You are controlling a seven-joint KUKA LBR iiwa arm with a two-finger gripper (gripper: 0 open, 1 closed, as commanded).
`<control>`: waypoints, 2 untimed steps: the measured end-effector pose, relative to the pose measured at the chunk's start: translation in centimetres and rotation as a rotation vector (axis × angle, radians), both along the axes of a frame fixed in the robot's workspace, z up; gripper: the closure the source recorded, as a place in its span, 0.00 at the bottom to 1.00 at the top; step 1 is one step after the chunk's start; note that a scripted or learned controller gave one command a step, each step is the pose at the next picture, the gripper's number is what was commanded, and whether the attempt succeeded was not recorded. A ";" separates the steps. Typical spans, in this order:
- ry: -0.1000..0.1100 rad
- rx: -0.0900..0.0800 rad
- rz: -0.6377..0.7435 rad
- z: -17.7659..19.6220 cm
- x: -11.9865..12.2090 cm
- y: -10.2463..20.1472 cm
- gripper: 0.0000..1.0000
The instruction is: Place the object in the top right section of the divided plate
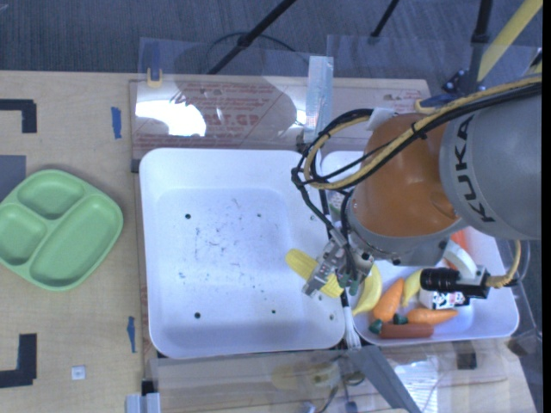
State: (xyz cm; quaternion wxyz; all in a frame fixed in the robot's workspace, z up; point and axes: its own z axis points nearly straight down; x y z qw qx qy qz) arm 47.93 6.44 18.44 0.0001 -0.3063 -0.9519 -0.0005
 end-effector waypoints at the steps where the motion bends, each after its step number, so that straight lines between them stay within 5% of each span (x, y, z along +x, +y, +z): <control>1: -0.002 0.000 -0.031 3.1 4.2 7.2 1.00; 2: -0.001 0.000 -0.381 -6.1 7.8 14.4 1.00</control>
